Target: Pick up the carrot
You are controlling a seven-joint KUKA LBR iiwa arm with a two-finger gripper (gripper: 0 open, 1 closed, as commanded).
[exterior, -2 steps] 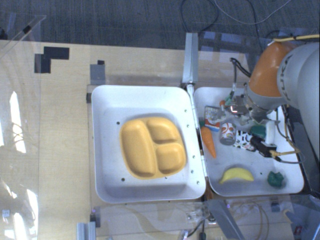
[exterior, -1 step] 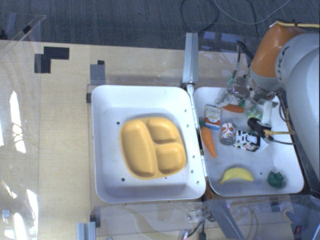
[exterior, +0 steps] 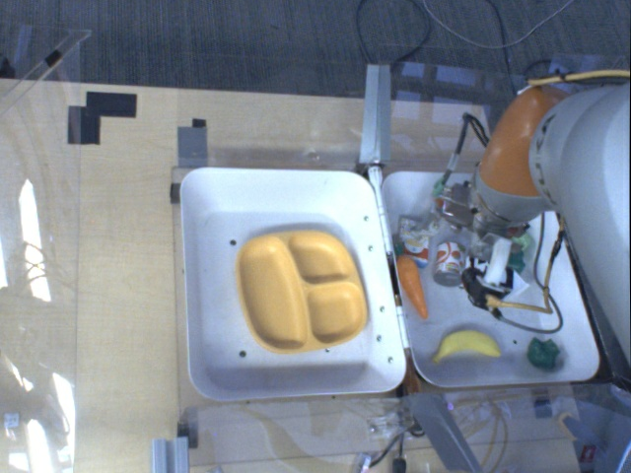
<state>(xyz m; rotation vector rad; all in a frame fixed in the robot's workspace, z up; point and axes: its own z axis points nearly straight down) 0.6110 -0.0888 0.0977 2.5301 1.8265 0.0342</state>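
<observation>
While fingers [exterior: 473,269] hover right, carrot [exterior: 412,286] lies apart.

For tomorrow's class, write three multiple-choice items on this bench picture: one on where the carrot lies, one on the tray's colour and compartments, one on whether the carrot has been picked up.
1. Where is the carrot?
A. In the right bin, by its left wall
B. On the tray
C. On the bench outside the bins

2. The tray in the left bin is:
A. Green, two compartments
B. Yellow, three compartments
C. White, one compartment

3. The carrot is:
A. Lifted above the bin
B. Lying on the bin floor
C. Resting on the banana

Answers:
1 A, it lies along the right bin's left wall.
2 B, three yellow hollows show.
3 B, it lies flat, apart from the banana.
</observation>
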